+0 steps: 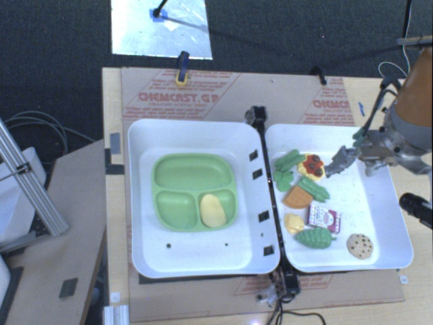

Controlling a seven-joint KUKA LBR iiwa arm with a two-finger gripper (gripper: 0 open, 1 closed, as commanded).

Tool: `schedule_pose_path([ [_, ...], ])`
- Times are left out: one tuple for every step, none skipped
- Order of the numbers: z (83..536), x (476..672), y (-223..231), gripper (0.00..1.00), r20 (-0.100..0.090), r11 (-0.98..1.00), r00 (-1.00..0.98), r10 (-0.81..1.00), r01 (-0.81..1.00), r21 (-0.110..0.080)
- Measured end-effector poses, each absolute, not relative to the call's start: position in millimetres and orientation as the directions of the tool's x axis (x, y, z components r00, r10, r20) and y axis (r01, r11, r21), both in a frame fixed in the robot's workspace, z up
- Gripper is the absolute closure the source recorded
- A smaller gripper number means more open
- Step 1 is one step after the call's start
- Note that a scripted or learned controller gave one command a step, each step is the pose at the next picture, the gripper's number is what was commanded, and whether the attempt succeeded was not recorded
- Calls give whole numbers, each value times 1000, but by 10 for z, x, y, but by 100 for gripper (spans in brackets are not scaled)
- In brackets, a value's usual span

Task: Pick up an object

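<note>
Camera view, looking down at a slant on both bins. The gripper (342, 161) hangs over the right bin (389, 212), entering from the right on the grey arm (406, 147); whether it is spread or closed cannot be told at this angle, and nothing is seen between its tips. It sits just right of the small pizza-like toy (312, 166), which appears to be the nearest candidate for a pick. Around that piece the toy foods cluster toward the bin's left side: a green pea pod (287, 161), a green vegetable (315, 189), an orange wedge (298, 196), a purple-and-white carton (322, 217), a yellow piece (293, 223), a bumpy green piece (314, 238) and, apart at the lower right, a chocolate-chip cookie (359, 246). Their crowding would likely make a clean grasp harder than the lone cookie would. The left bin (145, 249) carries a green divided tray (193, 175) with a pale yellow object (214, 212) in its lower right compartment. Both bins rest on a printed board (223, 93) upon the bench; beyond it lies dark carpet (54, 46) with a shiny sheet (162, 19).
</note>
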State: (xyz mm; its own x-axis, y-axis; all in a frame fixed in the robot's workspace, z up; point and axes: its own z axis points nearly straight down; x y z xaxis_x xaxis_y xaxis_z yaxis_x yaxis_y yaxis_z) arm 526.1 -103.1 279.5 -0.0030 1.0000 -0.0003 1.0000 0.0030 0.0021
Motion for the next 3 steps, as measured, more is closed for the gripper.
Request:
schedule_pose_path([
  [1541,4828,-1194,0,2,-2,2,1000,1000,-12],
  [852,5214,-1139,0,-7,3,-3,1000,1000,9],
  [970,5208,-1124,100,-2,3,-3,1000,1000,9],
])
